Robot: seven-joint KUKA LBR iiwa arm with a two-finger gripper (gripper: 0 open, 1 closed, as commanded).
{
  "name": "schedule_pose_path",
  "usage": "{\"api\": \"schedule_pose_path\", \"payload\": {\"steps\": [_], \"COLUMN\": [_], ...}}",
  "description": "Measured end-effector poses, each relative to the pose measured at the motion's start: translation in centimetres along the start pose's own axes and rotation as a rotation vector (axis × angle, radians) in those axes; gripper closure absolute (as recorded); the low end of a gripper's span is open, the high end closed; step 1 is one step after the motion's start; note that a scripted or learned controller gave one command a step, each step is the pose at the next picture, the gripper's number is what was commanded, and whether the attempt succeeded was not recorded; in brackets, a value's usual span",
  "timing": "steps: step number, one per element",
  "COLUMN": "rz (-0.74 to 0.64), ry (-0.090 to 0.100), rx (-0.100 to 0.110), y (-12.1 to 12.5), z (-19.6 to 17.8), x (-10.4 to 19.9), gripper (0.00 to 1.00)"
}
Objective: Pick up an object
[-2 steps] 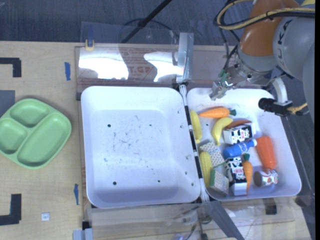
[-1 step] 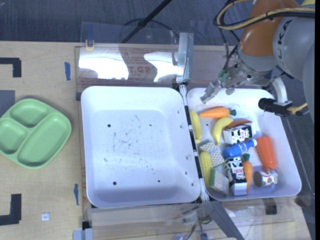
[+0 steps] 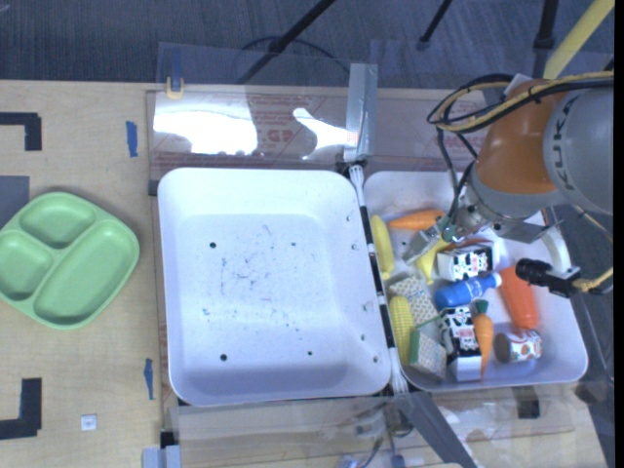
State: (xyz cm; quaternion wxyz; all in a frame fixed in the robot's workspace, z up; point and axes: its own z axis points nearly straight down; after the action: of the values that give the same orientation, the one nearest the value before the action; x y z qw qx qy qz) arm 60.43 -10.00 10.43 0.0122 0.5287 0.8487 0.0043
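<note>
The right bin point(image 3: 570, 359) holds a heap of small objects. Among them are an orange carrot point(image 3: 413, 220), a yellow banana point(image 3: 381, 244), a white box with black print point(image 3: 468, 260), a blue bottle point(image 3: 466, 291), an orange bottle point(image 3: 523, 302), a second carrot point(image 3: 483, 332), a corn cob point(image 3: 399, 318) and a small can point(image 3: 523, 347). My gripper point(image 3: 453, 232) reaches down into the back of this bin, just above the white box and beside the first carrot. The wrist and its orange band point(image 3: 515, 156) cover it from above.
The left white bin point(image 3: 263, 261) sits beside the right one, sharing a middle rim. A green divided plate point(image 3: 64, 259) lies on the bench at far left. A clear plastic panel point(image 3: 253, 120) stands behind the left bin. Cables loop around the wrist.
</note>
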Motion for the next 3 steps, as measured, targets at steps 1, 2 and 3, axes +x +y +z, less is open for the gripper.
{"api": "schedule_pose_path", "payload": {"steps": [1,2,3], "rz": [0.030,-0.188,-0.186], "ry": [0.012,0.016,0.012], "rx": [0.013,0.014,0.007], "y": [-1.0,-2.2,-2.0], "z": [1.8,1.8,0.6], "x": [-0.9,-2.5,-2.7], "gripper": [0.00,0.00,1.00]}}
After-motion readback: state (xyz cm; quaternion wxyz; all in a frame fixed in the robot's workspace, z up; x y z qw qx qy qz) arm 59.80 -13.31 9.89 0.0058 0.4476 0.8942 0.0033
